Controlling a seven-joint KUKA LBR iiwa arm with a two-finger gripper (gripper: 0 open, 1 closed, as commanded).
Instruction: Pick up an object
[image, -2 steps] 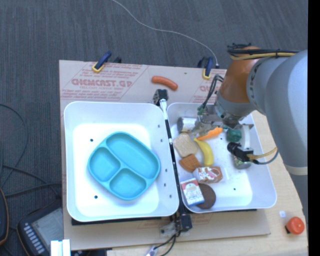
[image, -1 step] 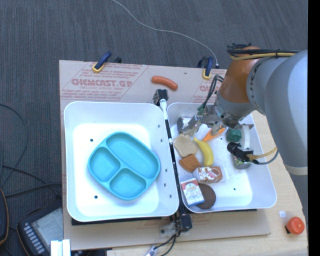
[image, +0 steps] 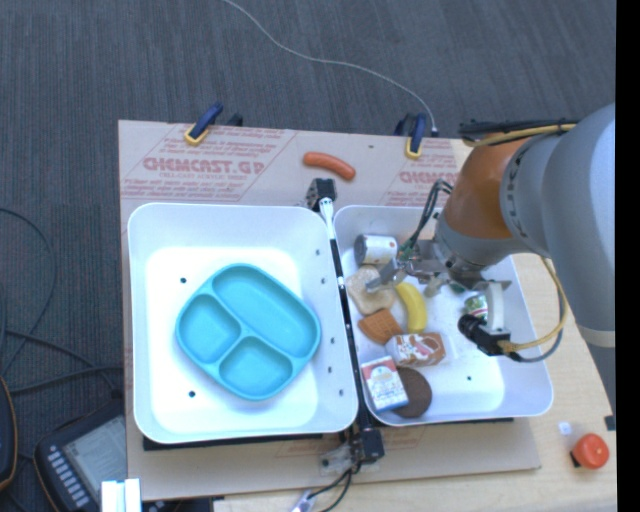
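- Left bin (image: 140, 300): occupies the centre-left of the frame and holds a blue divided plate (image: 248, 331) with three compartments, its long axis running from upper left to lower right.
- Tabletop (image: 250, 165): a brown printed board lies under both bins; a blue-and-yellow clamp (image: 203, 122) sits at its upper-left edge, a second clamp (image: 416, 137) at upper centre, and an orange sausage-shaped toy (image: 329, 165) lies on the board above the seam between the bins.
- Right bin (image: 520, 395): at centre-right, touching the left bin along a black seam. It holds a cluster of objects.
- Objects in the cluster: a small silver can (image: 377, 247) lying on its side near the top; a yellow banana (image: 412, 306), long axis nearly vertical in the frame with a slight curve; a tan waffle-like piece (image: 380, 325) just left of the banana; a red-and-white packet (image: 416, 349) below it; a red carton (image: 385, 386) and a dark brown disc (image: 416, 392) at the bottom.
- End effector (image: 392, 278): low over the upper part of the cluster, just left of the banana's top end; whether its grip is spread or closed cannot be told, and no object is visibly held.
- Arm (image: 540, 190): enters from the right of the frame, orange band above the wrist, bent down and leftward into the right bin.
- Lower right of the frame: an orange cap-like item (image: 591, 452) on the tabletop.
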